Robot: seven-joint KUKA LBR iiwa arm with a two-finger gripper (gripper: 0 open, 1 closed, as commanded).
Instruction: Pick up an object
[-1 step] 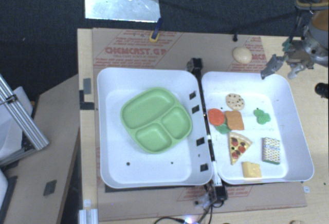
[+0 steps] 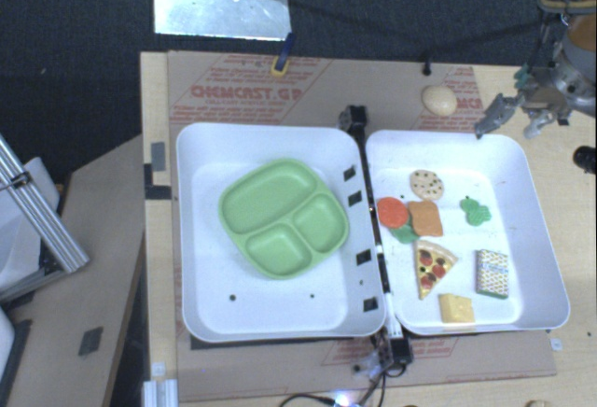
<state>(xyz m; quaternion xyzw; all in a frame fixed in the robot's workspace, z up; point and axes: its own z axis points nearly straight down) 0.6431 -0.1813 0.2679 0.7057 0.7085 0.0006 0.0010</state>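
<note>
Green and three-celled, a plate (image 2: 284, 218) lies in the left bin (image 2: 201, 302). Right of it, in the right bin (image 2: 536, 237) — tomato slice (image 2: 392, 211), cookie (image 2: 426, 183), pizza slice (image 2: 432, 267), cheese wedge (image 2: 456, 308), broccoli (image 2: 476, 211), patterned block (image 2: 492, 273). Above that bin's far right corner hangs the gripper (image 2: 518, 118), fingers spread, nothing between them.

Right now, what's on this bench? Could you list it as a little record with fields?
left bin: holds a green divided plate
right bin: holds toy foods
toy foods: cookie, tomato slice, toast, green piece, pizza slice, cheese wedge, patterned packet
outside bins: pale egg-like object behind the right bin
gripper: above the right bin's far right corner, holding nothing
</note>
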